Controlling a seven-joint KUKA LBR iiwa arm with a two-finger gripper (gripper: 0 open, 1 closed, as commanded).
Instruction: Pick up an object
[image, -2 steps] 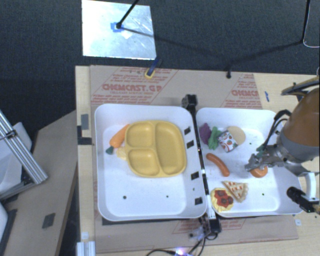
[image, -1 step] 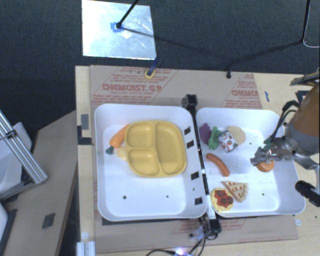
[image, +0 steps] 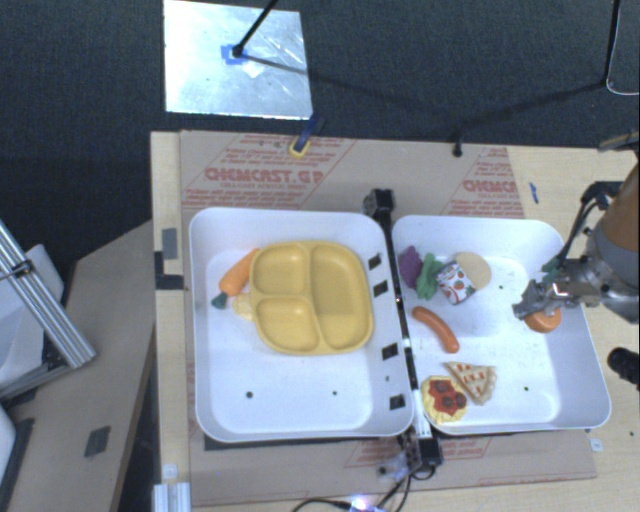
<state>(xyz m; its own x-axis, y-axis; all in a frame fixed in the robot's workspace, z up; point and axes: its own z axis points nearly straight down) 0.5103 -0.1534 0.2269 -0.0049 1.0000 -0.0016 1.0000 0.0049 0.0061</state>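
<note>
My gripper (image: 538, 300) hangs over the right side of the right bin (image: 575, 400), reaching in from the right edge. Directly under it lies a small orange round object (image: 546, 322), partly covered by the gripper; whether it is touched or held I cannot tell. Left of it in the same bin lie a red sausage (image: 436, 328), a pizza slice (image: 473, 381) and a round tomato-topped piece (image: 444, 398). At the bin's back left cluster a purple piece (image: 410, 265), a green piece (image: 428, 276), a red-and-white carton (image: 455, 285) and a tan bun (image: 474, 268).
The left bin (image: 300, 405) holds a yellow divided plate (image: 305, 297) with an orange carrot (image: 237, 272) beside its left rim. A black divider with clips (image: 398, 330) runs between the bins. A silvery sheet (image: 238, 60) lies on the floor behind the bench.
</note>
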